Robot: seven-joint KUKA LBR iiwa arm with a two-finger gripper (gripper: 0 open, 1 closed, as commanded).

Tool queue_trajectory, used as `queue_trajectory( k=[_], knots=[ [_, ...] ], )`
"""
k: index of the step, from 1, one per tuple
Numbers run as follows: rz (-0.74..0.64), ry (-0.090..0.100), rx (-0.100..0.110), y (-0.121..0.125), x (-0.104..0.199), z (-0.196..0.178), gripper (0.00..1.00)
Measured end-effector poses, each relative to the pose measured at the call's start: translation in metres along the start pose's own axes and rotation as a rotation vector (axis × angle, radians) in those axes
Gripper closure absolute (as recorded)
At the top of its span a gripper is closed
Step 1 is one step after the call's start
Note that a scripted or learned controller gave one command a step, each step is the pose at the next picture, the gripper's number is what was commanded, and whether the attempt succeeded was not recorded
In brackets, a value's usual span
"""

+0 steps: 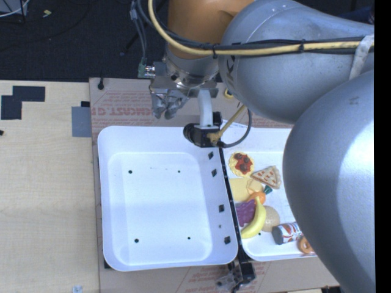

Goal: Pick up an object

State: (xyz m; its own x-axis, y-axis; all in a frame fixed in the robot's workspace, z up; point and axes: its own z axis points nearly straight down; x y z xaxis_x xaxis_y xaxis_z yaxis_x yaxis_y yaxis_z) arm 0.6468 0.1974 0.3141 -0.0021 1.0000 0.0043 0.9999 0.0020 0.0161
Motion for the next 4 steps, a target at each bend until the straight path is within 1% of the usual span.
queue_trajectory(
  k=[1, 2, 3, 4],
  knots=[
    [-0.001, -0.006, 0.024, -0.005, 0.040, 0.077, 1.00],
    [-0.004, -0.008, 0.025, -0.007, 0.046, 0.139, 1.00],
    [0.001, -0.007, 0.022, -0.009, 0.040, 0.233, 1.00],
    [-0.001, 0.001, 0.007, -0.037, 0.047, 0.065, 1.00]
  ],
)
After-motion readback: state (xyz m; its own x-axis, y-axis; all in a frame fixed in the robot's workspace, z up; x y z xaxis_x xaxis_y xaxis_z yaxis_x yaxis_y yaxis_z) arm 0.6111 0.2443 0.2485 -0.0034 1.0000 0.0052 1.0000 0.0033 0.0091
